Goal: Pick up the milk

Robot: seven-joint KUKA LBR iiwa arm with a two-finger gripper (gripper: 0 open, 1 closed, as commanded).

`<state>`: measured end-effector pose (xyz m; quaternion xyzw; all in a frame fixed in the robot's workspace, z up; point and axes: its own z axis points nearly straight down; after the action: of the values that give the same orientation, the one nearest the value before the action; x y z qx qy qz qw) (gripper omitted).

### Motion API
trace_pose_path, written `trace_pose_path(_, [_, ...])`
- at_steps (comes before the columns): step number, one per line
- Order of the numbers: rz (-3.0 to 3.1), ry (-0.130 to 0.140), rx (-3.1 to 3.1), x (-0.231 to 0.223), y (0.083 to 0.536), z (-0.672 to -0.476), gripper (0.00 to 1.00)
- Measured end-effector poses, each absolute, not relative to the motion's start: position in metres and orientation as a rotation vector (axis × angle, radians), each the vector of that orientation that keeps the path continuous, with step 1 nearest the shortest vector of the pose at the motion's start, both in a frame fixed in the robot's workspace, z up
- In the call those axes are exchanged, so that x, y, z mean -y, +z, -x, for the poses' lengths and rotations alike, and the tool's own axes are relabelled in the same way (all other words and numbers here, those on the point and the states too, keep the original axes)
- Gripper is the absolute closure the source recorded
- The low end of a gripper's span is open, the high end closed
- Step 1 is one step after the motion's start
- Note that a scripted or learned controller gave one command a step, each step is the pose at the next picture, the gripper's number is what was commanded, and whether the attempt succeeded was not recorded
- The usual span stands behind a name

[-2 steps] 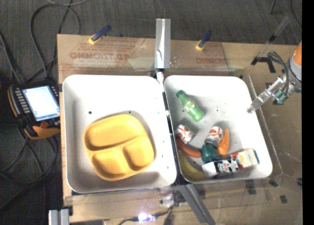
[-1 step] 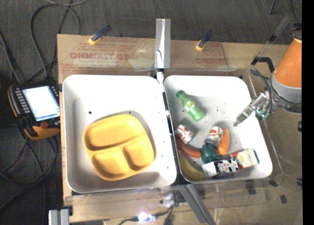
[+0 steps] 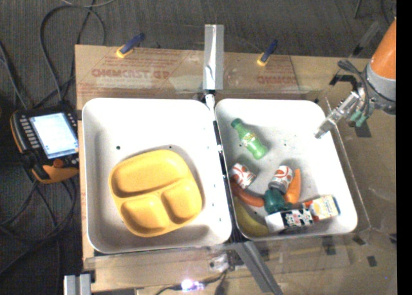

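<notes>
Two shallow white bins sit side by side on the bench. The left bin (image 3: pixel 93 158) holds a yellow plastic plate with three compartments (image 3: pixel 156 189), lying toward its front.

The right bin (image 3: pixel 302 110) is crowded along its front edge. The white milk carton with black patches (image 3: pixel 289 219) lies on its side against the front wall, a small orange-topped carton (image 3: pixel 324 207) just beside it. Behind it are a dark green bottle (image 3: pixel 277 199), an orange carrot (image 3: pixel 293 186), two small red-and-white cans (image 3: pixel 243 174), and a yellow banana (image 3: pixel 248 219) near the front left corner. A green plastic bottle (image 3: pixel 249 139) lies alone farther back.

The back right of this bin is open floor. The gripper (image 3: pixel 325 126) hangs over the right rim there, well apart from the milk; its fingers are too small to tell whether spread or pressed together.
</notes>
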<state>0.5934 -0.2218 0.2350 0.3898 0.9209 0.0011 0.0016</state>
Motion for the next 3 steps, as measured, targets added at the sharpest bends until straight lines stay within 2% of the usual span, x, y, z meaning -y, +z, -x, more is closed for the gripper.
trace_pose_path(1, [-1.104,-0.002,-2.939,0.185,0.204,-0.591,1.0])
trace_pose_path(2, [-1.1,0.004,-2.938,0.183,0.213,-0.593,1.0])
trace_pose_path(3, [-0.934,-0.004,-2.998,0.195,0.199,-0.582,1.0])
